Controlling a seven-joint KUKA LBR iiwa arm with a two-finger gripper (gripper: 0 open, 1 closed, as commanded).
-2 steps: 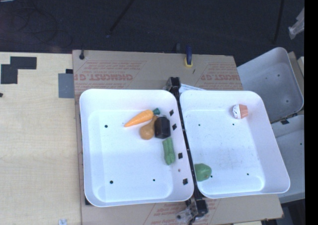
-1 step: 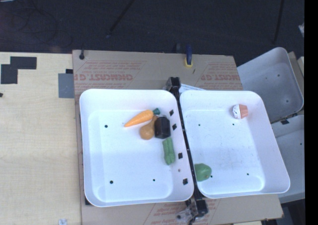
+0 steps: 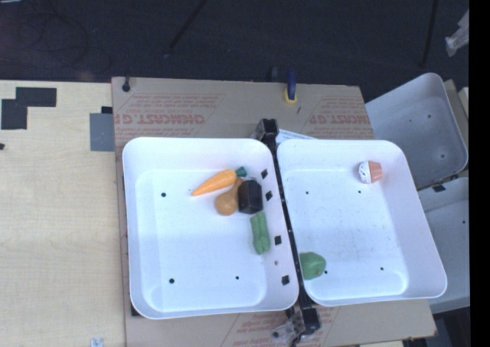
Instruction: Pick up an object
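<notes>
The left bin (image 3: 153, 276) holds an orange carrot (image 3: 215, 181) with a green tip, a tan pear-shaped piece (image 3: 227, 202), a black object (image 3: 250, 197) and a green cucumber-like piece (image 3: 260, 232), all gathered near its right wall. In the right bin (image 3: 406, 269) lies a round green object (image 3: 312, 265) at the lower left corner. A small white and orange object (image 3: 370, 171) rests near that bin's upper right corner.
Both bins sit on a cardboard sheet (image 3: 199, 112) over a pale wooden bench (image 3: 53, 215). Black clips (image 3: 268, 131) join the bins along the middle seam. A grey-white panel (image 3: 421, 119) stands at the right.
</notes>
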